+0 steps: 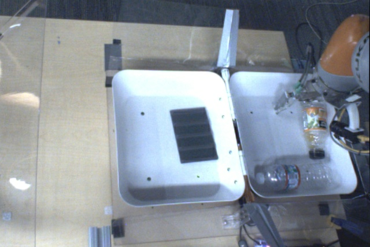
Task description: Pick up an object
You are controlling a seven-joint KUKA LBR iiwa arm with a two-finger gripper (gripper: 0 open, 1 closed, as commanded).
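Two bottles lie in the right bin (254, 124): one (278, 176) along the near wall, another (315, 126) farther back. Beyond it, the gripper (287, 101) hangs low, fingers apparently spread, holding nothing. No pick is achieved; grasp and lift remain.

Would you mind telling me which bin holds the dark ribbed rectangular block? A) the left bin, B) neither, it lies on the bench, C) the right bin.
A: the dark ribbed block lies flat near the middle of the left bin, apart from the bottles in the right bin.
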